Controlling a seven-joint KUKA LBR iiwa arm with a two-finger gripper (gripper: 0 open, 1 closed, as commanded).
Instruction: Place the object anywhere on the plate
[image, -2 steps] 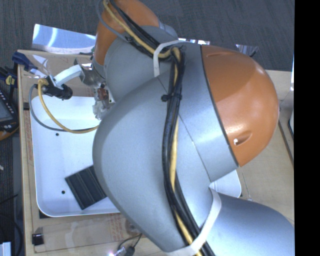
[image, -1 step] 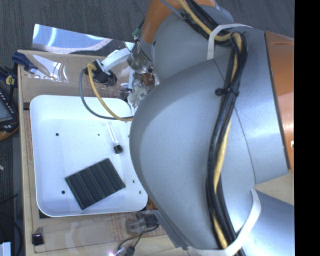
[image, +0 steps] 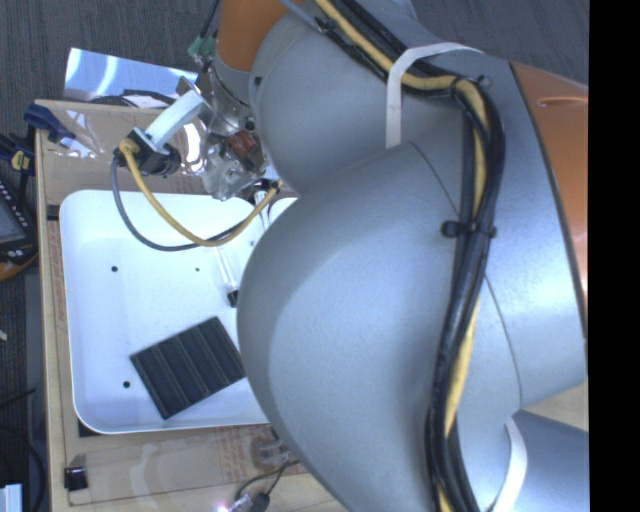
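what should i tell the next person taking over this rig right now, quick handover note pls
Tool: near the top edge of the left bin, mostly hidden by the wrist hardware and cables; cannot tell if it is open or shut, and nothing can be seen held in it.
Arm: its grey body covers most of the view, including the right-hand side of the bench.
Left bin: a dark ribbed rectangular block lies flat in its lower part, apart from the tool.
Plate: cannot be made out from here.
Done: nothing confirmed.
Left: pick the object and set it on the plate; check behind the arm first.
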